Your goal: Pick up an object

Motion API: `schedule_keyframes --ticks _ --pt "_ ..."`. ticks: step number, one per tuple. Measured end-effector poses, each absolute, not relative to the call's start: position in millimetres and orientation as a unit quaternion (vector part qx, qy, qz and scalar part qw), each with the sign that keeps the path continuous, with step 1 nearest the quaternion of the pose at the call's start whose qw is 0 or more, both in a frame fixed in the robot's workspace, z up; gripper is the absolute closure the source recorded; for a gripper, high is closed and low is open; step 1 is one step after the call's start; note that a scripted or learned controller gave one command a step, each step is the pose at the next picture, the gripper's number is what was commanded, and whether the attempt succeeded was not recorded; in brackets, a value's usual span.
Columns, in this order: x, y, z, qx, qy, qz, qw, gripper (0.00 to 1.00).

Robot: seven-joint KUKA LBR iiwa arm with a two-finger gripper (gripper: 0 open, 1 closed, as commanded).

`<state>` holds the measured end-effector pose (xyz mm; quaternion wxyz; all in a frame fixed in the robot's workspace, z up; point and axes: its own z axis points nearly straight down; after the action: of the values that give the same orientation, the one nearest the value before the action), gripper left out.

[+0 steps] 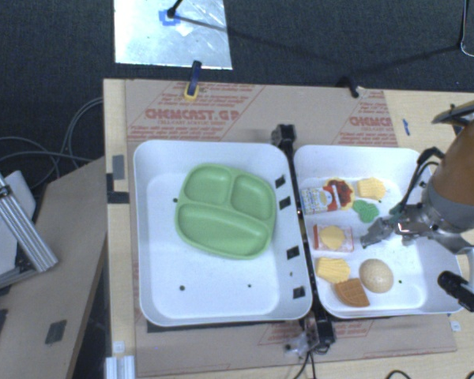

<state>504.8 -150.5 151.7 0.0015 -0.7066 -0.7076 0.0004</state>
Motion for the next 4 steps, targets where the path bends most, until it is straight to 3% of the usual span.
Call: schedule_keyframes --ticks 2,3,4 --pt "505.2 -144.3 83.8 -0.707 -0.707 -0.0001 0.000 0.00" --pt "505.8 -144.6 94.6 -0.707 -0.707 -0.0008 -0.001 1.00" --pt "510.9 -136.3 153.5 -0.705 -0.709 -0.0018 -0.003 1.00"
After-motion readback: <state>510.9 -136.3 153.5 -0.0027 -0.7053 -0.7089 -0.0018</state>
